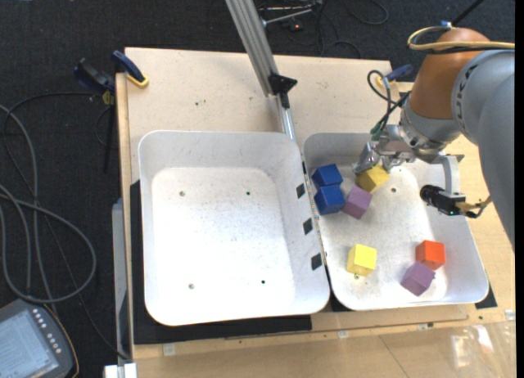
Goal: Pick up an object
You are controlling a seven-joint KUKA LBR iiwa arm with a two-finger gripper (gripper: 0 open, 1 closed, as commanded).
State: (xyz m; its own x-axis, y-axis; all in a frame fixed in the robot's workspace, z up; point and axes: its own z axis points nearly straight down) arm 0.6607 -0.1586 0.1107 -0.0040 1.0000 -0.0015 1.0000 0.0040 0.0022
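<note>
My gripper (373,168) hangs over the back of the right bin (403,222), reaching in from the right. A small yellow block (375,178) sits between its fingertips, and the fingers are shut on it. Just left of that block lies a purple block (358,202), close to or touching it. Two blue blocks (327,175) (330,198) stand together against the bin's left wall. Nearer the front are a second yellow block (362,258), an orange block (431,253) and another purple block (418,278).
The left bin (213,221) lies beside the right one, and the two share a raised wall. A slanted metal pole (254,33) comes down from the top to the back of that wall. Blue and yellow clamps (123,67) sit at the bench's back left corner.
</note>
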